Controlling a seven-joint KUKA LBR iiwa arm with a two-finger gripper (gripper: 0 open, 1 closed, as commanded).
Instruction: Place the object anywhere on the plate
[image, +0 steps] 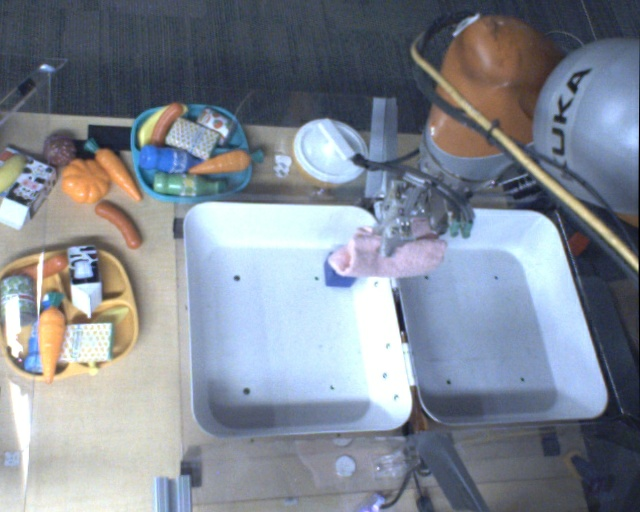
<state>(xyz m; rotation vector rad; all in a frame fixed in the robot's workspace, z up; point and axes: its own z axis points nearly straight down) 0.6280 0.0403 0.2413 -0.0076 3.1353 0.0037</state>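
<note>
Camera view: jaws (405, 228) seen upper centre, above the seam between the two bins; clenched or released could not be told. Pink cloth (390, 257) draped beneath, over the left bin (280, 400) rim, touching a blue block (340, 277). Judged light, soft, floppy; best pinched at a bunched fold. White plate (330, 150) noted on the desk (150, 330) above.

**Pink cloth hanging over the bin divide**

So the object is a soft pink cloth (390, 256), crumpled and draped, sitting right above the seam between the two white bins (290, 400), near their far edge. A small blue bit (340, 276) peeks out under its left end.
</note>
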